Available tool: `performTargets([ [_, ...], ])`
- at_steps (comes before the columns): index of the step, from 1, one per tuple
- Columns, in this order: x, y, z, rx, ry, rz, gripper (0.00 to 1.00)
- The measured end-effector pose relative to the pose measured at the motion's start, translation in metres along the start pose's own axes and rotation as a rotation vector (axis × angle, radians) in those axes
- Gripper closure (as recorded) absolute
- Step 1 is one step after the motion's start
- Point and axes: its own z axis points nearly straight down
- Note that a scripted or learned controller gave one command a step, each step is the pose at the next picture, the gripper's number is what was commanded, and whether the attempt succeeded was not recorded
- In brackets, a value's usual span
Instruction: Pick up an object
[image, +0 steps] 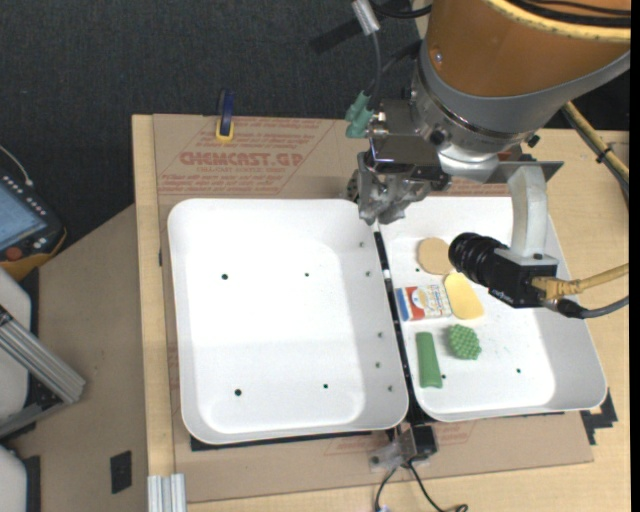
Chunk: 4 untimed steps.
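Note:
The right bin (560, 385) holds several small objects: a tan round piece (431, 255), a yellow block (463, 297), a red, white and blue packet (422, 301), a green bumpy ball (463, 342) and a green stick (428, 359). My gripper (383, 205) hangs at the far end of the ridge between the two bins, above the right bin's back left corner. It is well behind the objects and touches none of them. Nothing shows between its fingers.
The left bin (270, 320) lies beside the right one on a cardboard sheet (250, 150). A black cylinder on a bracket (490, 265) juts from the arm over the right bin's middle, beside the tan piece. A blue and yellow clip (226, 122) stands at the cardboard's far edge.

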Motion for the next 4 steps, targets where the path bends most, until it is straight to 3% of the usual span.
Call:
performTargets([
  [1,0.008,0.0,-0.052,-0.003,0.0,0.002,1.0],
  [2,-0.035,-0.001,0.053,0.016,-0.006,0.01,1.0],
  [3,0.022,0.0,-0.034,-0.006,0.003,-0.003,1.0],
  [4,0.016,-0.002,0.109,0.02,-0.008,0.006,1.0],
])
